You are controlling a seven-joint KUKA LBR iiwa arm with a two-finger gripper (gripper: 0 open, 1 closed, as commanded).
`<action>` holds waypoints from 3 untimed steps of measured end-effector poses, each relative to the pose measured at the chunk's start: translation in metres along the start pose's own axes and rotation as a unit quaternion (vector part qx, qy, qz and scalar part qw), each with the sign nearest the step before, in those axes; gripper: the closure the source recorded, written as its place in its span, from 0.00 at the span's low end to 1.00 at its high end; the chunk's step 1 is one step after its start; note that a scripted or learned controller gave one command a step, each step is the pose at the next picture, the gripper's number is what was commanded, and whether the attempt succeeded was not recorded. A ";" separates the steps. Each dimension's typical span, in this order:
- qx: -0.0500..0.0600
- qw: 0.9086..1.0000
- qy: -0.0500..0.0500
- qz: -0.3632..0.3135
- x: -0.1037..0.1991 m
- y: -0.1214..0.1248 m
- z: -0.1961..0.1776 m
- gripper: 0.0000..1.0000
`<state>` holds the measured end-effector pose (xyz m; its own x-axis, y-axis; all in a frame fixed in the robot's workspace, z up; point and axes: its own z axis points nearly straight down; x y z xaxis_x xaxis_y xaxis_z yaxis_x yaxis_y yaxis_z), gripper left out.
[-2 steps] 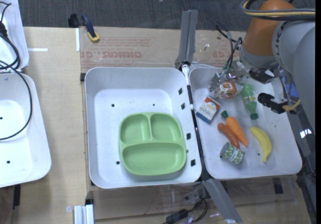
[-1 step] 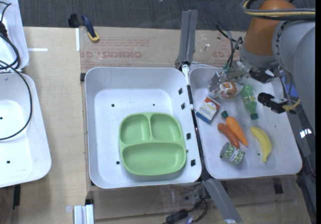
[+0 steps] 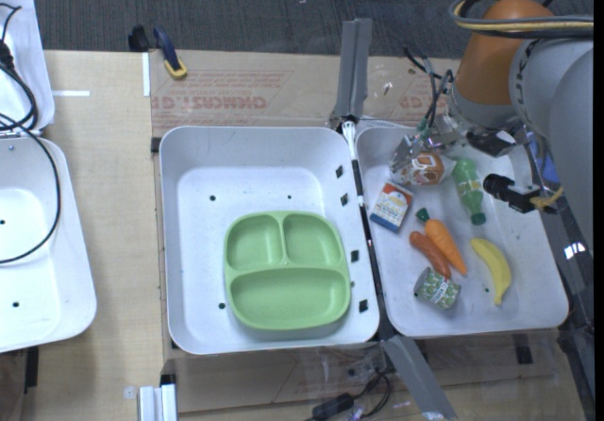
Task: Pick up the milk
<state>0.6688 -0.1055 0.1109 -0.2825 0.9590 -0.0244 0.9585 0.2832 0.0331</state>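
Cardboard, blue and white with a bit of red, makes up the little milk carton (image 3: 391, 205). It lies flat in the right bin (image 3: 543, 311), close to that bin's left wall, near the middle of the frame. A carrot (image 3: 444, 244) lies just below it to the right, and a shiny bag (image 3: 420, 164) sits just above it.

I think the milk is light, like a toy box. The sides look stiff but could dent if squeezed too hard. They look smooth, so it may slip. The best place to grab is across its two long flat sides, in the middle.

The grey arm comes in from the upper right. Its pincer (image 3: 429, 138) hangs over the shiny bag, above the milk. I cannot tell if it is apart or together, as wires and the bag blur it.
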 end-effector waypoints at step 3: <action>-0.001 1.000 0.003 -0.014 -0.001 0.002 -0.012 0.00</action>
<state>0.6700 -0.1055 0.1225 -0.3095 0.9507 -0.0194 0.9501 0.3101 0.0341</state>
